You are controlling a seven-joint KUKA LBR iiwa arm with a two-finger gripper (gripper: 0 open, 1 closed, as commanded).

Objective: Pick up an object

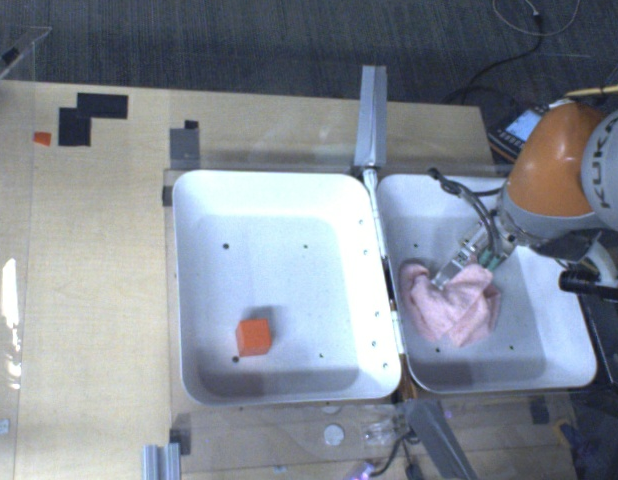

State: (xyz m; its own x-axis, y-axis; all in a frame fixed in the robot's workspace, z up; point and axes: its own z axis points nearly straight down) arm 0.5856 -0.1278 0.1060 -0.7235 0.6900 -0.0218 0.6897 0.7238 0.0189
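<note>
Over the right bin [549, 368], the tool [451, 276] touches a pink cloth [451, 308] — grip unclear (fingers half-hidden).

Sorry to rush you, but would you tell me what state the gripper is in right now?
Gripper: down on the crumpled pink cloth in the right white bin; open or shut cannot be told.

Partial black lettering, prob. "KU", is showing on the grey arm [607, 173], just right of its orange band [554, 163]. Nothing else legible.
</note>
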